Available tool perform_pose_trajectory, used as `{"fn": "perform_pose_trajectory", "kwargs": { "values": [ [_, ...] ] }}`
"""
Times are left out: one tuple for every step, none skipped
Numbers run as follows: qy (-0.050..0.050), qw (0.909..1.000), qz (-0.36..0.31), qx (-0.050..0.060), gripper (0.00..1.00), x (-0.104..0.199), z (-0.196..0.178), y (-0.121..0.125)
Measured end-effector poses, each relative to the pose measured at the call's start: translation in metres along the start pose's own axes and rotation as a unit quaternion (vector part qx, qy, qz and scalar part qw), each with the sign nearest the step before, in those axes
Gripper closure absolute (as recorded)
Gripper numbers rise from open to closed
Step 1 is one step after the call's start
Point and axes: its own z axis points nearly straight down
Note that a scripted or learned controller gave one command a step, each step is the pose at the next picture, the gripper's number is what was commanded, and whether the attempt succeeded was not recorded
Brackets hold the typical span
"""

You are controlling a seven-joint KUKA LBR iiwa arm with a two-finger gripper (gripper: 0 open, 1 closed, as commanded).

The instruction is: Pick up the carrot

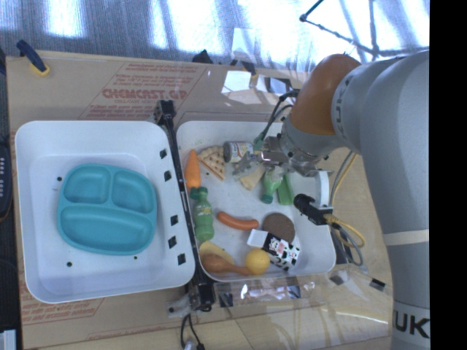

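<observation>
Two shallow white bins sit side by side on the surface (95,97), their inner rims meeting along a black clip strip. Left bin (29,195) holds a teal divided plate (108,208), with bare white floor open all round it, widest toward the far and right walls. Right bin (219,131) is crowded. The carrot (192,170) lies against that bin's left wall, just beyond a green bottle (203,214), with a little free floor on its right before a waffle-like wedge (212,161). Past these come a small can (238,151) on its side, an orange sausage (237,221), a brown disc (279,227), a cow-print carton (281,251), a lemon (256,261) and a brown piece (219,262) near the front wall. The tool (276,172) hangs over the bin's far right part, just above green items (276,188), well apart from the carrot; whether its fingers are spread or closed cannot be told. The arm (365,115) takes up the room along the right edge.
</observation>
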Motion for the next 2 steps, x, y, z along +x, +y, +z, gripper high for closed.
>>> {"fn": "perform_pose_trajectory", "kwargs": {
  "values": [
    [-0.006,0.9996,-0.025,-0.011,0.0,0.064,0.032,-0.008],
    [0.001,0.996,-0.089,0.009,0.0,0.018,0.036,0.05]
  ]
}}
